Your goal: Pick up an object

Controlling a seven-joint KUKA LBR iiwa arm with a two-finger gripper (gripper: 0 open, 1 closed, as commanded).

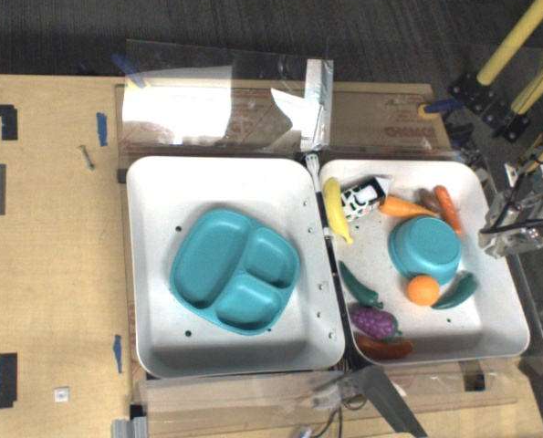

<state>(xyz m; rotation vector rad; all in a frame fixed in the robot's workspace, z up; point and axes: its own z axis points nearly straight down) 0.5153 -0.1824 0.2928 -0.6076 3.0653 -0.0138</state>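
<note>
We look down on a brown bench point(43, 245) with 2 white bins side by side. The left bin point(152, 336) is the bigger one to our eyes, and the right bin point(490, 336) touches it along the middle. In the left bin lies 1 big blue-green plate point(234, 267) with 3 parts, flat and a bit turned. In the right bin sits a blue-green bowl point(426, 246), near the middle. The things we could pick up are all in these 2 bins. The gripper point(513, 231) is a grey metal piece at the right edge of the right bin, just outside the wall, and it holds nothing that we can see. We cannot tell if it is wide or narrow. A yellow banana point(335, 210) lies along the left wall of the right bin. An orange carrot point(406, 207) lies above the bowl, and a second, redder carrot point(448, 206) lies just beside it to the right. A dark green pepper point(360, 285) lies left of the bowl, and another green pepper point(458, 292) lies at the bowl's lower right. Purple grapes point(373, 320) sit near the front wall, with a red thing point(385, 348) just below them. A round orange point(423, 290) touches the bowl's front. A small black and white toy point(362, 197) sits beside the banana's top.
</note>
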